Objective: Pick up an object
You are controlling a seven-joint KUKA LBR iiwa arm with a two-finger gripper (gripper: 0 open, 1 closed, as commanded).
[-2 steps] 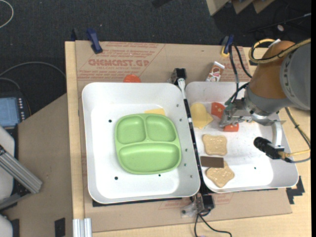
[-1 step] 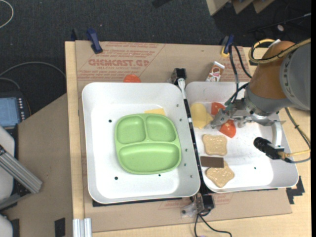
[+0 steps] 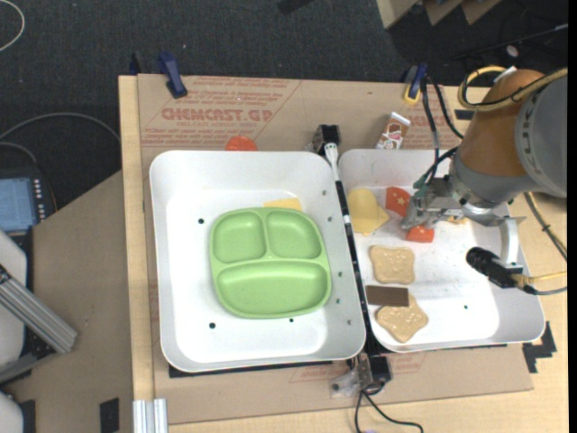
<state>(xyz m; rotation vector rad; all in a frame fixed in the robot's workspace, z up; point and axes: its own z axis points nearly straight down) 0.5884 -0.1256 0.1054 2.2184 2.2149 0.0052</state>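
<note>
Here, two toast slices (image 3: 393, 263), one green tray (image 3: 269, 262) (three compartments); jaws' (image 3: 424, 213) state: cannot tell.

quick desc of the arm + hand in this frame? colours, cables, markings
The arm is a fat rounded body, grey, with a broad orange band above the wrist. The hand is a small grey metal assembly, too cluttered to make out in detail. Black and yellow cables loop along the arm's upper side. No markings are legible.

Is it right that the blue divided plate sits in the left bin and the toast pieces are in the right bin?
Not quite: the divided plate is green, not blue, as the camera view shows. It does sit in the left bin, and the toast pieces are in the right bin.
</note>
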